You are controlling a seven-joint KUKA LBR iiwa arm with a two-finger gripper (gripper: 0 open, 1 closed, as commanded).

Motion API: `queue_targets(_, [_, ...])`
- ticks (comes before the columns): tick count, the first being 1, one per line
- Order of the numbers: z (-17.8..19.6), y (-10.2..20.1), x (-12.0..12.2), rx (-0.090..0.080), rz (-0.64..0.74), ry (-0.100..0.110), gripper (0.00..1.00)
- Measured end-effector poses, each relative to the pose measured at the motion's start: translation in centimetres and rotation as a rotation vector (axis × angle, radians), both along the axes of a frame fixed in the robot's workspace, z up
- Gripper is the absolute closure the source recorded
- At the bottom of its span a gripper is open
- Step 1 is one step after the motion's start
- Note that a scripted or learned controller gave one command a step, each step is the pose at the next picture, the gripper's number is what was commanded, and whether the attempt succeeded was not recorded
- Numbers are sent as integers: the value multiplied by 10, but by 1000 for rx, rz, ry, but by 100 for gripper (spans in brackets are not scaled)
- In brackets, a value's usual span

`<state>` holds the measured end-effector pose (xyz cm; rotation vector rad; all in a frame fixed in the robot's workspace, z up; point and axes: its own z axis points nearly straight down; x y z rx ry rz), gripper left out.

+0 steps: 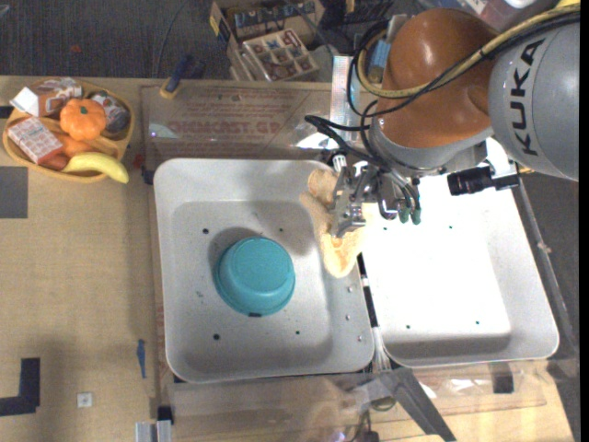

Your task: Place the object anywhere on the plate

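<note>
Near the left bin's right edge, the gripper hangs over a pale tan object; whether its jaws pinch it cannot be told. At the bin's middle sits the teal plate, bare, so placing seems undone.

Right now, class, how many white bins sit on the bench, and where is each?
2. The left bin holds the teal plate; the right bin lies beside it, under the arm. The arm may hide part of the bench.
</note>
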<state>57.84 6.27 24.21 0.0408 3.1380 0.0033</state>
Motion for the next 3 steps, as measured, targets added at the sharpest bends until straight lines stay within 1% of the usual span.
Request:
queue_targets(1, [-8,40,-37,0,28,1,100])
queue_targets(2, [-13,82,-65,0,28,2,100])
queue_targets(3, [-12,82,-64,0,27,1,0])
